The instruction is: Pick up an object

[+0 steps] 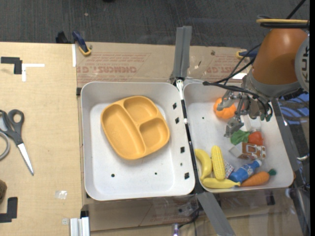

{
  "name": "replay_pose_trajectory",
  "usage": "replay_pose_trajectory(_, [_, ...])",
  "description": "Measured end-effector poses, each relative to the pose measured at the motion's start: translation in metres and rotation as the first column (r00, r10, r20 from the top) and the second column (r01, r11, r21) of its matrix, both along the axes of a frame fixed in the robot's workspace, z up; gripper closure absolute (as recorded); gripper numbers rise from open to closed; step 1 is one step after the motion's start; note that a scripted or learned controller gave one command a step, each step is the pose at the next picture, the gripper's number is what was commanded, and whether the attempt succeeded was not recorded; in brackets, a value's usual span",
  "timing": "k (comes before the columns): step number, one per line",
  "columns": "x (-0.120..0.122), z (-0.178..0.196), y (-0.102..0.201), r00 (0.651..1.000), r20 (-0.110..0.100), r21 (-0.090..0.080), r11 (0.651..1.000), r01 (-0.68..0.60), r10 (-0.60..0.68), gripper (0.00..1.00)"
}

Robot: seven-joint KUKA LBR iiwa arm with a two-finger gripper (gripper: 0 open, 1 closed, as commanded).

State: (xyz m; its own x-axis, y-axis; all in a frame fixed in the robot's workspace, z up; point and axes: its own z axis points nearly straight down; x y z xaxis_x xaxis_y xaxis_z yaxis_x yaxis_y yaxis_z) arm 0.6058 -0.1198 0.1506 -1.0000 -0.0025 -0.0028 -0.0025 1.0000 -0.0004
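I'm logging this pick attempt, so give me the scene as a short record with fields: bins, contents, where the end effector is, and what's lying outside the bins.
left bin: holds a yellow divided plate
right bin: holds an orange toy, green item, banana, corn cob, blue bottle, carrot
end effector: over the right bin's far part, beside the orange toy, above the green item
grasp: cannot tell
outside bins: scissors on the bench at left
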Motion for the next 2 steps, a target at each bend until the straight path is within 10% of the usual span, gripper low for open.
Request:
replay_pose_trajectory(1, [0.029, -0.057, -0.011, 0.997, 0.002, 0.000, 0.997, 0.080, -0.080, 0.00])
replay_pose_trajectory(2, [0.030, -0.047, -0.011, 0.997, 0.008, -0.001, 0.997, 0.077, -0.077, 1.00])
